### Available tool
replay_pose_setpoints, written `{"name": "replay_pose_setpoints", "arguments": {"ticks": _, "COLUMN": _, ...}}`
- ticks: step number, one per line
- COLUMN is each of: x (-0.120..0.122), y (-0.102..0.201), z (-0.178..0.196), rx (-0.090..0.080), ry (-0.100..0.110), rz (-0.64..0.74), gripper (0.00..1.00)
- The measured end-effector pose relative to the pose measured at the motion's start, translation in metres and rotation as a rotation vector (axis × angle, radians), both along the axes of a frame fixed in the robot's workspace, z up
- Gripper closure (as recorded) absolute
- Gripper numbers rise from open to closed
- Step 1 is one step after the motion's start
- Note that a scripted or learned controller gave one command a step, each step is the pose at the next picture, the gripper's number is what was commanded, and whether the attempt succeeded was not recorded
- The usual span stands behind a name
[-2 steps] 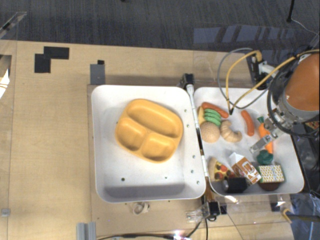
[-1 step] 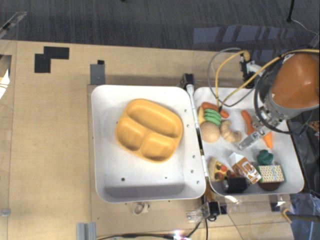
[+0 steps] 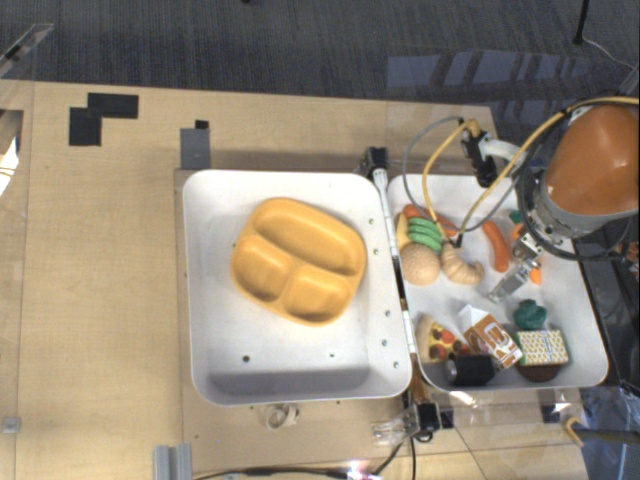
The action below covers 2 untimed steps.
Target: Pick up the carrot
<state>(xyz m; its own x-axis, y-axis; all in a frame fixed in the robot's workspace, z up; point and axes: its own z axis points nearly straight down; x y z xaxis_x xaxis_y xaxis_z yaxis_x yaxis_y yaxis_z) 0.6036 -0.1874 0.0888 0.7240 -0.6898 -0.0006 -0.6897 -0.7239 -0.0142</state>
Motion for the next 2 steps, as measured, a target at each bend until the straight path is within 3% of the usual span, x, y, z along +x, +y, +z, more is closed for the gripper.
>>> {"name": "replay_pose_setpoints", "arguments": {"ticks": 1, "x": 0.068, "y": -0.009, "z": -0.001, "rx": -0.008, "ry": -0.002, "rz": 0.073, "gripper": 0.0}}
{"name": "replay_pose_setpoints", "arguments": {"ticks": 2, "x": 0.027, "y": -0.012, "z": -0.003, "rx": -0.007, "ry": 0.002, "rz": 0.157, "gripper": 0.0}}
